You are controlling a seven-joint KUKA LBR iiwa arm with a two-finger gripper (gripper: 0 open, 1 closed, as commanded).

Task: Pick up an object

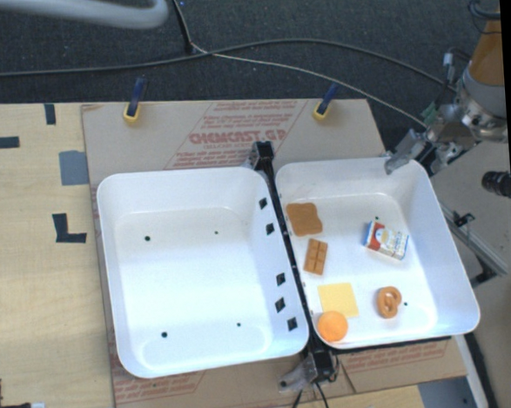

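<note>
Down at six o'clock in our view, closest to us, sits a small orange ball [333,327], tucked into the near corner of the right bin [447,320]. We think it rolled there, because round things run to the lowest edge and stop at a wall.

Just past the ball, touching or almost touching it, lies a flat yellow square [338,299]. At about four o'clock from the middle of the picture is a little brown pretzel [388,302], lying by itself on the white floor.

Going further back, we see a small brown waffle piece [316,255] and then a brown toast slice [305,219], both close to the wall between the two bins. At three o'clock lies a small white, red and blue carton [386,240], tipped on its side. Any of these could be the thing to pick up, and they lie loose and spread out, so each one has room around it for a grab.

The left bin [119,252] sits beside the right one, at nine o'clock.

Farthest away, at two o'clock, the gripper [409,155] hangs over the far right corner of the right bin, well apart from every toy. We cannot tell if it is apart or together, because it is small and blurry, and we see nothing in it. We guess no pick has begun yet
</note>
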